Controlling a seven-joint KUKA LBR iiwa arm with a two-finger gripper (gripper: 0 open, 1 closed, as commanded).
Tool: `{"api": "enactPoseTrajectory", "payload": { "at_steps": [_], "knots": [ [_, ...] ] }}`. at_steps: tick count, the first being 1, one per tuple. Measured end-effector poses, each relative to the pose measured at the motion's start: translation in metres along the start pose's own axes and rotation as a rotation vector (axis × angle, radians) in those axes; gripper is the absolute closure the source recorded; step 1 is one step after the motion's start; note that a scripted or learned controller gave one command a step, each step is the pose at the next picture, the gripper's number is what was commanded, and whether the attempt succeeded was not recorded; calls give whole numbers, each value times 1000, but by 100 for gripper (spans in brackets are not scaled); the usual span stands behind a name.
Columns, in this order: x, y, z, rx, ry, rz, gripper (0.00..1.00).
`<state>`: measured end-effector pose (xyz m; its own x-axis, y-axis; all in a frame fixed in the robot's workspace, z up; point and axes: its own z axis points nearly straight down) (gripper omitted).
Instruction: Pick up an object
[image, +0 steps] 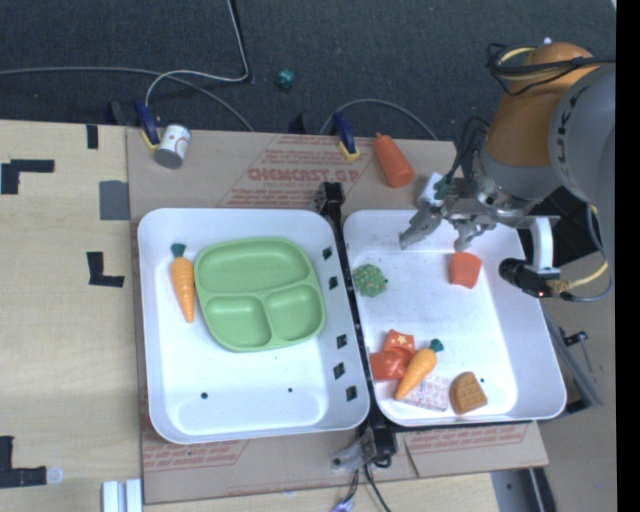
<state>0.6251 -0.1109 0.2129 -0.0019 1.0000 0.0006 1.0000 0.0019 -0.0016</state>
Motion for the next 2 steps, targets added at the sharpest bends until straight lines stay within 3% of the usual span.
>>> {"api": "enactPoseTrajectory", "payload": {
  "at_steps": [1, 2],
  "knots": [
    [-73, 42, 44, 1, -2, 2, 0],
    [-113, 24, 61, 0, -2, 2, 0]
  ]
}}
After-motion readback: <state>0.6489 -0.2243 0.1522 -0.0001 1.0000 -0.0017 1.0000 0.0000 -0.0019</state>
